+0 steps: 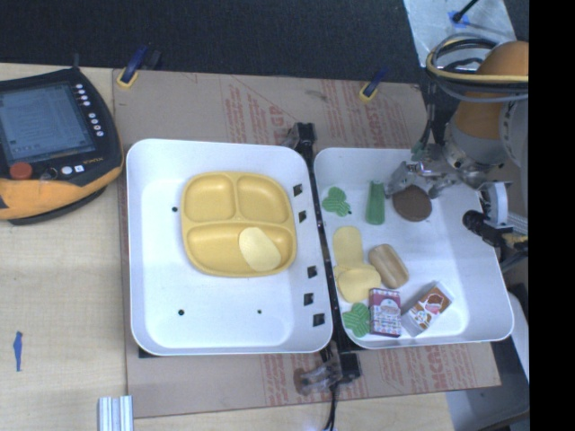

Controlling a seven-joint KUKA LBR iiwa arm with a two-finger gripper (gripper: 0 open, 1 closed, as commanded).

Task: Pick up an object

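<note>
My gripper (420, 183) hangs low over the back of the right bin (485, 281), directly above a brown round disc (413, 207) and close to it. Left of the disc lie a green stick (375, 202) and a green leafy piece (337, 202). Mid-bin hold two pale yellow pieces (348, 243) (358, 284) and a tan roll (388, 264). At the front sit another green leafy piece (357, 318), a red box (384, 312) and a small carton (428, 308).
The left bin (153, 241) holds a yellow divided plate (216, 200) with a pale yellow piece (260, 250) in its front compartment. A teach pendant (49, 142) lies on the bench at far left. Clamps (135, 65) (373, 86) hold the cardboard at the back.
</note>
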